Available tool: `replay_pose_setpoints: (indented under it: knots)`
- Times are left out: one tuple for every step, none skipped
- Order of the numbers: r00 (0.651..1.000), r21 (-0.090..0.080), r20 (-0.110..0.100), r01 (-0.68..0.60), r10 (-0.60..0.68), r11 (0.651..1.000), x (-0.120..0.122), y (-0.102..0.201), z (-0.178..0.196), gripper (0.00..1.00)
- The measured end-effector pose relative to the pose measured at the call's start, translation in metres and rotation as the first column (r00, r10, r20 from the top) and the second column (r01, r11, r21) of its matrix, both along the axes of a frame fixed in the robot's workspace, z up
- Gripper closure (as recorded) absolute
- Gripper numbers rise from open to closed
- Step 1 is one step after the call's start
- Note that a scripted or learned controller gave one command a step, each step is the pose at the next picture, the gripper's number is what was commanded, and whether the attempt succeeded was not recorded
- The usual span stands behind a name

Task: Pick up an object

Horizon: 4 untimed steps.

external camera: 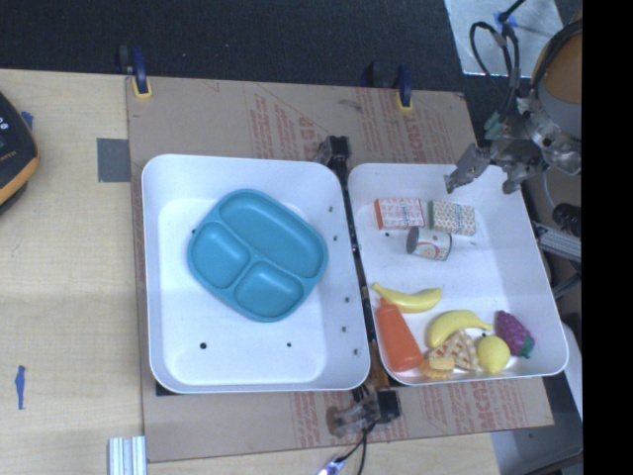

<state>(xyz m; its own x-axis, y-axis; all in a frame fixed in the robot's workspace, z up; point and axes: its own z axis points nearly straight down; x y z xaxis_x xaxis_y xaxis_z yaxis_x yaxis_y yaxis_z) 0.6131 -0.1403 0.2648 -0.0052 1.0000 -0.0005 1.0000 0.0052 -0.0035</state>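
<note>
Since nothing's between its spread fingers, the gripper [487, 173] hangs open over the right bin's [549, 283] far edge, probably lining up on the boxes [427, 215].

Worktop [59, 265]: two bins are carried side by side on a cardboard sheet [297, 117].
Left bin [163, 265]: a divided tray [257, 253] is seen lying in it, near the middle.
Right bin [514, 265]: two small boxes [400, 213] [453, 218] are found side by side toward the far wall, with a small can [429, 244] on its side just in front of them.
Near end of right bin: a banana [407, 298] is placed behind a carrot [398, 338]; to their right a second banana [456, 324], a pizza slice [450, 354], a lemon [493, 353] and grapes [514, 332] are clustered.
Pincer [490, 173]: positioned over the right bin's far right corner, behind the boxes.
</note>
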Motion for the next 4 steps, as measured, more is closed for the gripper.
replay_pose_setpoints:
  knots:
    - [1.000,0.000,-0.003,-0.003,0.003,1.000,0.042,0.000,-0.082,0.00]
    - [1.000,-0.001,0.003,0.001,-0.001,1.000,0.044,-0.018,-0.162,0.00]
    - [1.000,-0.006,0.013,-0.002,0.002,1.000,0.004,-0.018,-0.168,0.00]
    - [1.000,-0.006,0.014,0.002,-0.001,1.000,-0.031,0.004,-0.168,0.00]
